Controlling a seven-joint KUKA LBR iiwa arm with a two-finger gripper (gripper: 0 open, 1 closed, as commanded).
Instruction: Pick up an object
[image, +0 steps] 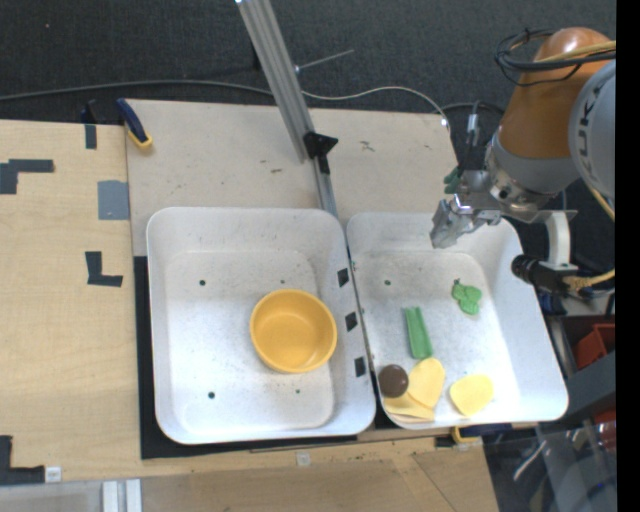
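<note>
Objects (418, 332) (small, mixed) lie in the right bin (520, 330) below the end effector (446, 228), grip unreadable.

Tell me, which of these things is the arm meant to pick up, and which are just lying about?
For the job:
yellow bowl
green stick
green lump
brown ball
yellow pieces
gripper

Lying about:
blue and yellow clamp
metal pole
cables
</note>
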